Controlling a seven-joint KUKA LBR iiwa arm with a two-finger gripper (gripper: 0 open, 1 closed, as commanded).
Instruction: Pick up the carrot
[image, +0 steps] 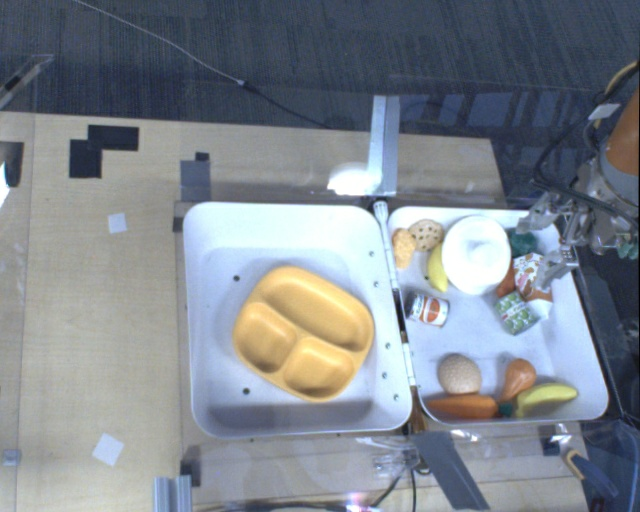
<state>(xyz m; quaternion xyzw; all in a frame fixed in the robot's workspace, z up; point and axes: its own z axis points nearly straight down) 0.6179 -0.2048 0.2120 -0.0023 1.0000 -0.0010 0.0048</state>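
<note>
Two bins sit on the worktop (90, 330). In the right bin (590, 330), the carrot (463, 406) lies at the near edge. The gripper (560, 235) hovers at the far corner, fingers apparently spread, pinching nothing.

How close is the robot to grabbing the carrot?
Nothing looks done yet. The carrot lies at the near edge of the right bin, beside a brown ball-like item and a banana. The gripper is up at the bin's far right corner, well away from the carrot and with nothing between its fingers. Left to do: move over the carrot, come down, close on it and lift.
</note>
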